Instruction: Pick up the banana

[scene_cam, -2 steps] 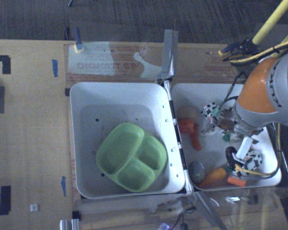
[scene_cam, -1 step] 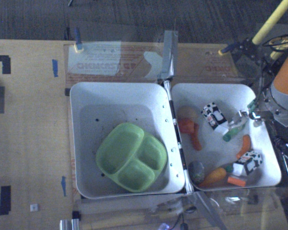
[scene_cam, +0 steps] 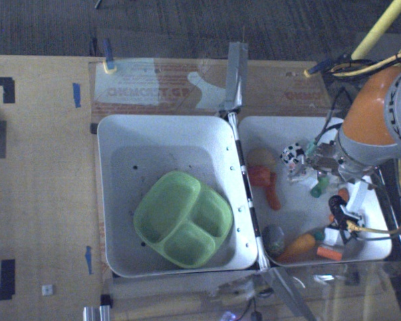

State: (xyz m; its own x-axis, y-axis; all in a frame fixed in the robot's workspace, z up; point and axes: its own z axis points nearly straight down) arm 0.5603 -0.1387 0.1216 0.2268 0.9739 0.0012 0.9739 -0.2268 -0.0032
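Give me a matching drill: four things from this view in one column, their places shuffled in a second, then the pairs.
Things:
1. plate
2. ball
3. orange toy
4. blue tape

Places:
A. right bin, lower edge
B. left bin
C. bench, outside the bins
D. right bin, upper part

Pairs: 1-B, 2-D, 3-A, 4-C
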